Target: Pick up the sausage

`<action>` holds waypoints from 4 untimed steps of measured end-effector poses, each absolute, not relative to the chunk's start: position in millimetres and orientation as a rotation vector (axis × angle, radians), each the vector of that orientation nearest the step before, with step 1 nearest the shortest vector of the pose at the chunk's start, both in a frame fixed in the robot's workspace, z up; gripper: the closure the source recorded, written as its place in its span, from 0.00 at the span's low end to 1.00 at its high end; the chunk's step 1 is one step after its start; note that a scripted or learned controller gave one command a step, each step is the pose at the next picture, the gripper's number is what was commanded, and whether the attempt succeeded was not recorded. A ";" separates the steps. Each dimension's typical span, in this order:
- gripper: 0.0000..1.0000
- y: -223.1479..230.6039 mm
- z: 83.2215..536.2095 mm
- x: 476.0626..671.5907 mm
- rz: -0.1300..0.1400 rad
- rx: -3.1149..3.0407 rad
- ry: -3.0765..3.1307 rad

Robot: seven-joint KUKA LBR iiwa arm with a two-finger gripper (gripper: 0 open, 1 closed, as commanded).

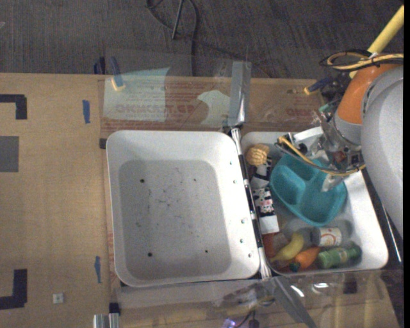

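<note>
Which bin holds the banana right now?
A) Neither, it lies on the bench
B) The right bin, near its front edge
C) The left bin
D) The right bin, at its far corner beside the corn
B: the banana lies in the right bin near its front edge, next to the carrot and the green bottle.

A robot lab: a taped wooden bench (51, 211), two white bins (128, 144) with toy food, and loose cables (173, 19) on the floor.
</note>
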State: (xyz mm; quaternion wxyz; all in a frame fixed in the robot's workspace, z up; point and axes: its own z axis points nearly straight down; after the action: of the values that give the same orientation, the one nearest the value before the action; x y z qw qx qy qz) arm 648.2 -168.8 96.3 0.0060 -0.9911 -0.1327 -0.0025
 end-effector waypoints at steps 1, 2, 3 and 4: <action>0.00 -128.2 96.9 657.6 -0.004 -3.134 -0.306; 0.00 -128.3 96.9 657.5 -0.005 -3.134 -0.305; 0.00 -115.2 97.1 658.7 0.003 -3.129 -0.436; 0.00 -111.9 97.0 659.4 -0.001 -3.151 -0.299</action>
State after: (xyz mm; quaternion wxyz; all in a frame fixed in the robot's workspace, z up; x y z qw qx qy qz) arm 659.4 -111.9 97.0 -0.0115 -0.9955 -0.0944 -0.0002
